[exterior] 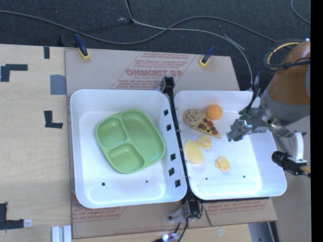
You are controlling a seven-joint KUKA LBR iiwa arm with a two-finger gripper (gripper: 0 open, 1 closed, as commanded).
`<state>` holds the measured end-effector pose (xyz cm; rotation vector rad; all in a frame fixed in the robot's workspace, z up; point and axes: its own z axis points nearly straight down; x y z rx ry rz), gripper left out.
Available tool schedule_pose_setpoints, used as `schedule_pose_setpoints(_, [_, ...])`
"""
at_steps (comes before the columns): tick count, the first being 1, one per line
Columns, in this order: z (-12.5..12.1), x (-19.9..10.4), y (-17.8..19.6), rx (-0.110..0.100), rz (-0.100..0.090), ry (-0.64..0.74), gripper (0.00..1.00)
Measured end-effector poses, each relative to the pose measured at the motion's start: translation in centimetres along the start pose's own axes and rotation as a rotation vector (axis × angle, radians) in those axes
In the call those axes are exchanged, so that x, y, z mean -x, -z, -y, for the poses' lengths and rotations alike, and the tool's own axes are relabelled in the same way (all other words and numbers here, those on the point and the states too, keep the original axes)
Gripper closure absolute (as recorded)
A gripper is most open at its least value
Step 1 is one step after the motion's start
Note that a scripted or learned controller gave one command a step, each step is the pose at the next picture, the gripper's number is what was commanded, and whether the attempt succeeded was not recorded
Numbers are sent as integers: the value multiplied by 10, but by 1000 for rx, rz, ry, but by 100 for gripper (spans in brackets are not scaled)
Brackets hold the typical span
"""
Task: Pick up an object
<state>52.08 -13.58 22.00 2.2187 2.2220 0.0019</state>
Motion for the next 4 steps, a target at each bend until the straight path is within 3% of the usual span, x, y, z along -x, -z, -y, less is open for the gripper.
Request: schedule_pose_setpoints(4, [5, -221, -14, -4, -1, 5, 100])
